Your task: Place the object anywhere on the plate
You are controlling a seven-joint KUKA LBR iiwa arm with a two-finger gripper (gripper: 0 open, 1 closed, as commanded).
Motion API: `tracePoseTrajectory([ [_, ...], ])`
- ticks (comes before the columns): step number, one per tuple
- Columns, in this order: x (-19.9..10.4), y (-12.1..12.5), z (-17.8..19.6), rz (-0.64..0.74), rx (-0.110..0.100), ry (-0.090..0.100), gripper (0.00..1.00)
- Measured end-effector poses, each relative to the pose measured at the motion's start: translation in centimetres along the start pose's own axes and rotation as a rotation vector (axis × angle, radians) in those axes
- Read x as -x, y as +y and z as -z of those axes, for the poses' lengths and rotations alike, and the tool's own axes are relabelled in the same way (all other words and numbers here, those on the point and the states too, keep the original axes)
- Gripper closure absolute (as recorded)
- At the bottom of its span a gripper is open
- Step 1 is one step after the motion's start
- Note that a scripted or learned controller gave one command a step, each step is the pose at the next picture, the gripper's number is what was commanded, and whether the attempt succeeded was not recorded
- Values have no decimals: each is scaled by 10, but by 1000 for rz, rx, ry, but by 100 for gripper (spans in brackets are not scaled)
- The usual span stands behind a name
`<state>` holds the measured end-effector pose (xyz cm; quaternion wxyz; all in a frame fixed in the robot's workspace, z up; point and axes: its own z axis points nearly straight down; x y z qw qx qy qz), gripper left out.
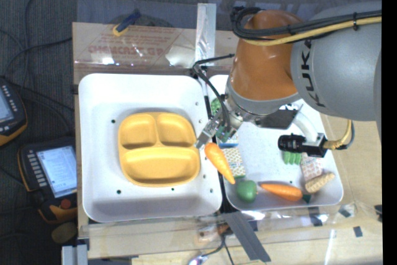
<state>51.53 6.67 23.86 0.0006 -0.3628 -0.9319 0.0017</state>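
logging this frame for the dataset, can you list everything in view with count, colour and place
plate: 1, yellow, three compartments, in the left bin
bins: 2, white, side by side on the bench
carrots: 2, orange; one slanted at the right bin's left wall just below the gripper, one lying near that bin's front edge
green round item: 1, between the two carrots
tan biscuit-like item: 1, right bin's front right corner
patterned packet: 1, pale, beside the slanted carrot
handheld devices: 2, left of the bench
arm: 1, grey with orange band
gripper: 1, over the bins' divider
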Motion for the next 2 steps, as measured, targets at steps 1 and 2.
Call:
tracePoseTrajectory([
  [1,-28,60,23,70,2,-1,100],
  [2,-28,60,23,69,2,-1,0],
])
